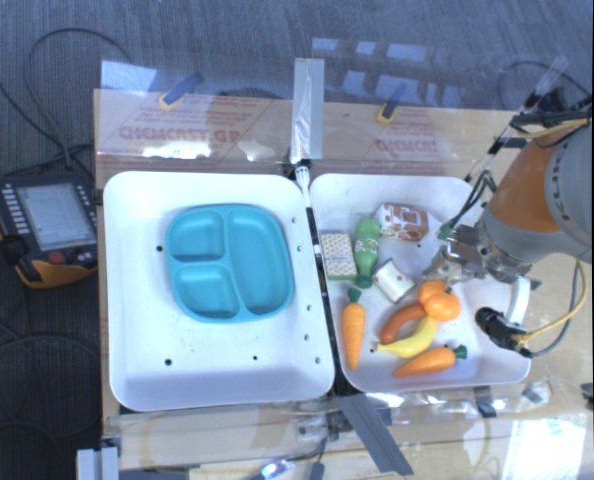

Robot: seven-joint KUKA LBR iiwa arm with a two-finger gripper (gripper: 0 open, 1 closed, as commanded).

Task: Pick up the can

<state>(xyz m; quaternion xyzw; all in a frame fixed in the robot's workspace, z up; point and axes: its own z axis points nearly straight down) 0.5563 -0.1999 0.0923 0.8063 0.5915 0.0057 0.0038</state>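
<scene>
While the gripper (455, 260) hangs over the right bin (497, 368), you cannot tell its finger state; the can (402, 222) lies near the bin's far wall, just beside it, ungrasped

Glossy white plastic bins (127, 368) — smooth, catching glare. Matt blue plastic divided plate (229, 261) at centre left. Shiny plastic toy carrots (352, 333) — smooth. Rough grey carpet (37, 88) in the upper left.

gripper (455, 260) fingers blurred against the right bin (497, 368), arm (552, 193) cut off by the right edge
</scene>
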